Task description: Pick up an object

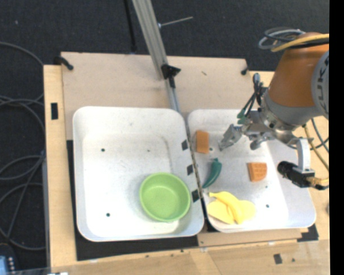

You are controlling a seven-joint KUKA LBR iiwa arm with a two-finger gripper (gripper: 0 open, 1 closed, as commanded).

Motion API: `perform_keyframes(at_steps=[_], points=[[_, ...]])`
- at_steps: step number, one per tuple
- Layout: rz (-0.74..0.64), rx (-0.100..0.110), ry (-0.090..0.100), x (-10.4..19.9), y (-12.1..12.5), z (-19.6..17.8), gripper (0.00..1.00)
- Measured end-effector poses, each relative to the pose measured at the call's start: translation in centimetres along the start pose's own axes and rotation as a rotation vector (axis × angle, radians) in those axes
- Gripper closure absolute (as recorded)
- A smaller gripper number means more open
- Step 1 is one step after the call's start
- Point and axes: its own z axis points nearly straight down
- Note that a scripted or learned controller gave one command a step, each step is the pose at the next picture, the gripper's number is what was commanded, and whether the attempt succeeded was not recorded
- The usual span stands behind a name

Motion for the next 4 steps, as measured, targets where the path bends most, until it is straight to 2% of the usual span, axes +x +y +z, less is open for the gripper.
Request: perform_keyframes(at_steps=[1, 2, 3, 4], points=[[0.002, -0.001, 0.000, 0.0, 0.0, 0.0, 0.00], [0.004, 0.007, -0.002, -0.2, -0.2, 6.3, 0.00], [0.005, 0.005, -0.002, -0.8, 0.6, 11.4, 0.00], [0.005, 0.003, -0.003, -0.9, 0.6, 13.7, 0.00]])
